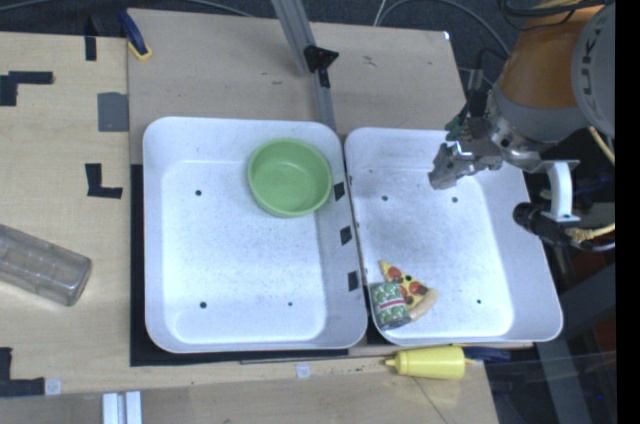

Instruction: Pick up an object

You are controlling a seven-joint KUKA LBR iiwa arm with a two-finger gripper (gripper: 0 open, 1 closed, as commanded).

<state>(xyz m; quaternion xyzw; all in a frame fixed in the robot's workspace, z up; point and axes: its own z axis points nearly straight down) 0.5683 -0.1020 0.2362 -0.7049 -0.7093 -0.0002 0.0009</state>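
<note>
The pincer (pixel 447 170) is seen over the upper right part of the right bin (pixel 500 312), hanging from the grey arm (pixel 545 102) that comes in from the right with its orange band above the wrist. Whether the pincer is open or closed cannot be told from this slanted view; nothing is seen gripped by it. Well below the pincer and a little to its left, a small pizza slice toy (pixel 412 292) is lying on the bin floor near the bottom left corner, touched by a green patterned packet (pixel 388 306) just beside it. Further down still, outside the bin's lower rim, a yellow bottle (pixel 432 363) is laid on its side on the bench. To the left of the pincer, across the divide between bins, a green bowl (pixel 289 176) is set upright in the upper right part of the left bin (pixel 180 312). Far to the left and lower, a clear plastic cup (pixel 40 264) is lying on the wooden bench.
</note>
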